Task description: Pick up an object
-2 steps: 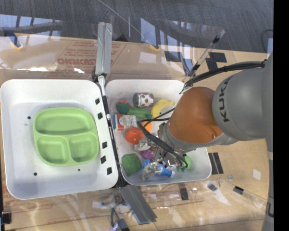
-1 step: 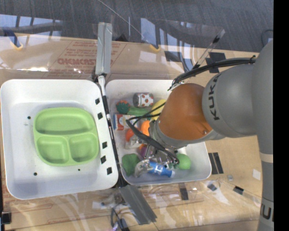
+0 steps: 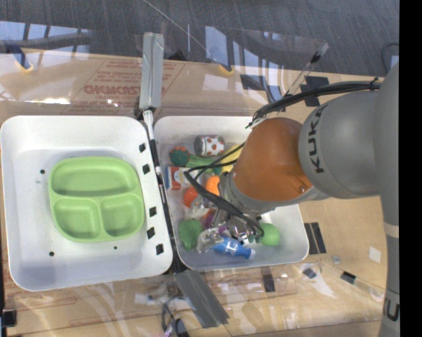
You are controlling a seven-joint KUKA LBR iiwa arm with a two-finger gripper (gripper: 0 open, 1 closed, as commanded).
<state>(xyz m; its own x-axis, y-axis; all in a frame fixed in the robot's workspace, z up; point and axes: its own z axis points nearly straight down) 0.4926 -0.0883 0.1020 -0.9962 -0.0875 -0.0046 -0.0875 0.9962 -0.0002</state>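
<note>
From my remote station I look down at a slant on a bench carrying two shallow white bins side by side. The left bin (image 3: 21, 188) holds a light green divided plate (image 3: 96, 198) with three compartments, lying flat near the bin's middle. The right bin (image 3: 295, 241) holds a jumble of small toys. The grey arm (image 3: 351, 142) comes in from the right side of the picture, and its orange band (image 3: 270, 161) hangs over the middle of the right bin, hiding much of what lies there. Below the band, the gripper (image 3: 228, 232) points down into the pile near the bin's front edge. I cannot tell whether its jaws are apart or together, because the metal parts blend into the clutter beneath them. Touching or just beside the gripper lies a blue object (image 3: 235, 248), resting on its side at the front of the bin. A green rounded toy (image 3: 189, 232) sits just to the left of the gripper, and another green piece (image 3: 270, 235) sits just to its right. An orange toy (image 3: 212, 185) lies farther back, partly under the arm, and a small white ball with red markings (image 3: 209, 145) rests near the back wall. Black cables (image 3: 316, 91) run along the arm's upper side.
</note>
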